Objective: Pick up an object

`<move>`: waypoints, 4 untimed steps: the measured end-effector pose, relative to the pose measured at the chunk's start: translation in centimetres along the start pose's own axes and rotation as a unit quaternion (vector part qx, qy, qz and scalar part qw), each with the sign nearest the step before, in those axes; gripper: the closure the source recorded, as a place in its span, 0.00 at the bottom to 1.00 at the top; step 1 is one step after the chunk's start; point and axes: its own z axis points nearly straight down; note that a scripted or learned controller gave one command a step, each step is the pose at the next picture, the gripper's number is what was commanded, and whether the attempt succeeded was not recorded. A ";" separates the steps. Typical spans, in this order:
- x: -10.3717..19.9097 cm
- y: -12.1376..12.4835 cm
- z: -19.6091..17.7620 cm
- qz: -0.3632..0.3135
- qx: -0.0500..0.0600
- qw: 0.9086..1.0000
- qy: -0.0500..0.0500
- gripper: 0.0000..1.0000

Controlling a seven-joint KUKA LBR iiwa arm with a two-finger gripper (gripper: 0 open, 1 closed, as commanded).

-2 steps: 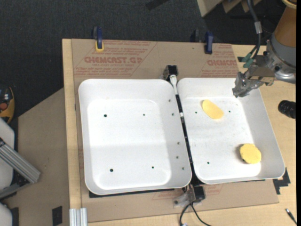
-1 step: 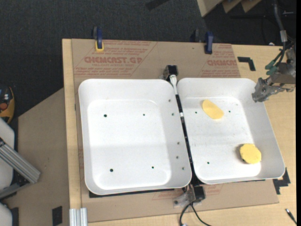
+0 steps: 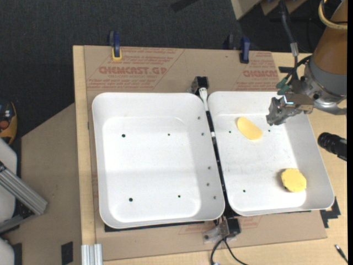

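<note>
Because a pick is likely intended, the end effector (image 3: pixel 277 116), its state indiscernible, is held just beside the oval (image 3: pixel 249 129) in the right bin (image 3: pixel 314 148).

bins (image 3: pixel 149 106) white | two objects (image 3: pixel 249 129) yellow | board (image 3: pixel 165 65) tan, red lettering | clamps (image 3: pixel 115 39) blue

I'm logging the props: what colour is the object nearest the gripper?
Yellow: the flat oval piece in the right bin, seen in the camera view.

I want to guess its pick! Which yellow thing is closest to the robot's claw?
The flatter yellow piece beside the gripper; the rounder one sits farther off.
</note>
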 end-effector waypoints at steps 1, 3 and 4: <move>4.8 -5.8 -12.3 -0.001 -0.008 1.000 0.000 1.00; 10.0 -5.6 -3.2 0.004 0.001 1.000 -0.001 1.00; 15.1 -5.6 -5.5 0.000 -0.003 1.000 0.000 1.00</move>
